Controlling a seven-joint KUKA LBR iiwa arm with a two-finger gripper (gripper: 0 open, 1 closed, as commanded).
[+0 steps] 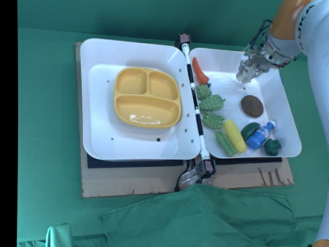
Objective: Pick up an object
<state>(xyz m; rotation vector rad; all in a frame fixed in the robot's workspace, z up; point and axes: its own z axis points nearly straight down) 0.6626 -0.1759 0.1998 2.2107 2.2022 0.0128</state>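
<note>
My gripper hangs over the back part of the right bin, above bare white floor. Nothing shows between its fingertips. A brown round patty lies a little in front of it. An orange-red carrot lies to its left by the divider. Further forward are green vegetables, a yellow corn cob, a blue bottle and a dark green piece.
The left bin holds a yellow compartment plate. A black-and-white divider rail runs between the bins. Green cloth surrounds the bench, with a fold at the front.
</note>
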